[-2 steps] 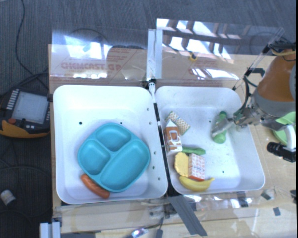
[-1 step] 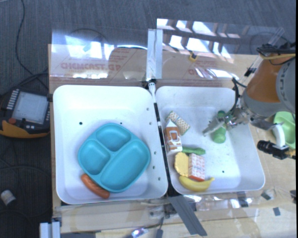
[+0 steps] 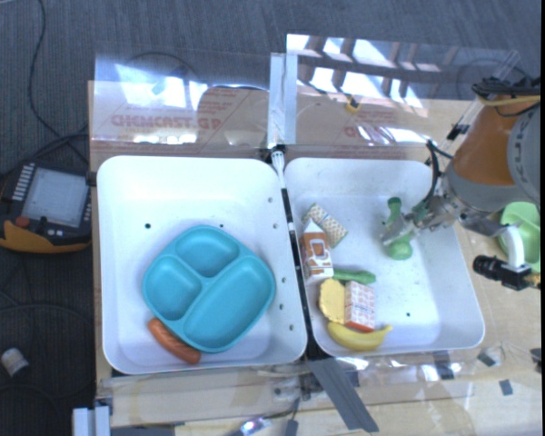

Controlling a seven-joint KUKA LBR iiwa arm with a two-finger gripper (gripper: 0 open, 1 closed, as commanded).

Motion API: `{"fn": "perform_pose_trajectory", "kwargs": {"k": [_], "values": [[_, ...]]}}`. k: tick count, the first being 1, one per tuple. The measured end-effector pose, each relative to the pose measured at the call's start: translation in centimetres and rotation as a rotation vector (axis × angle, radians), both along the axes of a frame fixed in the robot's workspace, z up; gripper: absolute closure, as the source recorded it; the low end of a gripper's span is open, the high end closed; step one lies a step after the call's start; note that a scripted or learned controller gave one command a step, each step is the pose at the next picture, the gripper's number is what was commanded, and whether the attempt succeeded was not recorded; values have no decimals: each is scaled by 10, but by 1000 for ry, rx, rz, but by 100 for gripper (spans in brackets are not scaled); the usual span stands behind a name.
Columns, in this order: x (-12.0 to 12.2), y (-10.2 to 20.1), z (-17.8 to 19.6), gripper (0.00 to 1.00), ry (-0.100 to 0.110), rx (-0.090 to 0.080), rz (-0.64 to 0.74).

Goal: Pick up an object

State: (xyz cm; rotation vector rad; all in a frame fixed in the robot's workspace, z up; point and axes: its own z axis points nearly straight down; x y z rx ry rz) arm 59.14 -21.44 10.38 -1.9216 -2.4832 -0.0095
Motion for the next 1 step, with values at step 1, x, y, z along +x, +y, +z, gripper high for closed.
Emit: {"fn": "perform_pose_trajectory", "kwargs": {"k": [1], "values": [[-5,-9,90,100,3,-7,-153]]}}
